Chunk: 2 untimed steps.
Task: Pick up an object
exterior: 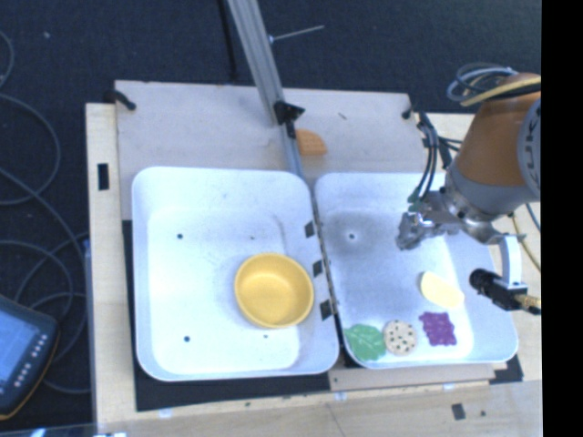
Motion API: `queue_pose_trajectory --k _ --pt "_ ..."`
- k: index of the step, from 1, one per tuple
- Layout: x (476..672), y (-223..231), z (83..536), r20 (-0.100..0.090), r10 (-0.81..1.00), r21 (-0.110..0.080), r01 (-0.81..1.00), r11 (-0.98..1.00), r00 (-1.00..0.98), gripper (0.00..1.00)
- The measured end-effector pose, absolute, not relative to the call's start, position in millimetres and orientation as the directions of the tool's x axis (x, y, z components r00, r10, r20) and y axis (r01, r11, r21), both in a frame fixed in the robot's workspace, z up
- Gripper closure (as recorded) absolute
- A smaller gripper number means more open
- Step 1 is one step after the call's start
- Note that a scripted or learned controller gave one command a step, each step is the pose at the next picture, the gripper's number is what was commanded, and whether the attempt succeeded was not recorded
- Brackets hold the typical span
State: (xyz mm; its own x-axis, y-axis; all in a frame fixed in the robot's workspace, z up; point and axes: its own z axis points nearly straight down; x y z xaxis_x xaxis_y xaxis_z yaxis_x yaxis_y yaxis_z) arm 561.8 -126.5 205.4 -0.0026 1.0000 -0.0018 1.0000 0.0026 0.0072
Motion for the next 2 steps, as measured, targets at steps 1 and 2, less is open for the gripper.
queue_pose_trajectory --k 1,2 --pt "563.8 -128 250 -0.002 1.0 0.008 1.0 0.004 -0.004 1.0" --pt "571.8 -73 242 0.001 1.0 0.001 1.0 0.007 -0.007 1.0"
